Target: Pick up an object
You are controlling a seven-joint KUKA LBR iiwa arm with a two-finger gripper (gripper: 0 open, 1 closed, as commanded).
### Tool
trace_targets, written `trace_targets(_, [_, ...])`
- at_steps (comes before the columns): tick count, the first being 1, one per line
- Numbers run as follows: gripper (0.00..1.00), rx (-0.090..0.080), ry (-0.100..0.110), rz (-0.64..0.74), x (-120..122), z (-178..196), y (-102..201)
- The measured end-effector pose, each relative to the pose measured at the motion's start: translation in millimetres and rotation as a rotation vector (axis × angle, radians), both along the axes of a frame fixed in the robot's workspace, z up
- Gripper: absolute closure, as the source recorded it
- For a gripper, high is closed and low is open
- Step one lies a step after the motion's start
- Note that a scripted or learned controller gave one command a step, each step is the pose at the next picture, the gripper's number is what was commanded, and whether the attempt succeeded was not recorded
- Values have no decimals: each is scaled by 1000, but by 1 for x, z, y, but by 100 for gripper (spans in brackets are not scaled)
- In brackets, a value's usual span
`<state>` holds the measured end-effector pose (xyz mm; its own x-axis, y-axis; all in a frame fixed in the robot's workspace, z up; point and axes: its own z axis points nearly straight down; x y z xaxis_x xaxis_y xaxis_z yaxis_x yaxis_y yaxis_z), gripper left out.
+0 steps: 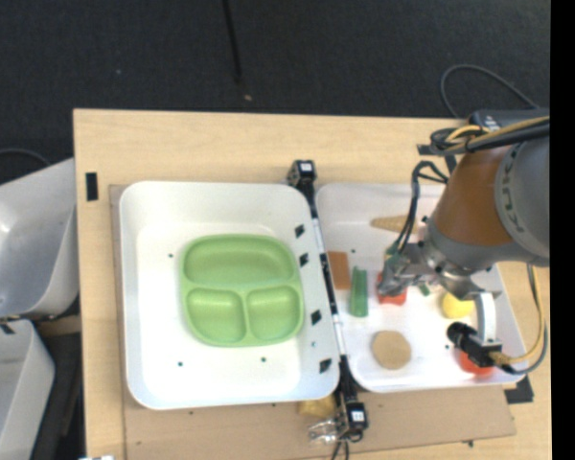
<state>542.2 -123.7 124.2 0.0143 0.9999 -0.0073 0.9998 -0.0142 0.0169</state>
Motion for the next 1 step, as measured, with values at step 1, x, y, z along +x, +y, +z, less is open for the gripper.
trace_targets(1, [100, 9, 9, 23, -1, 81, 83])
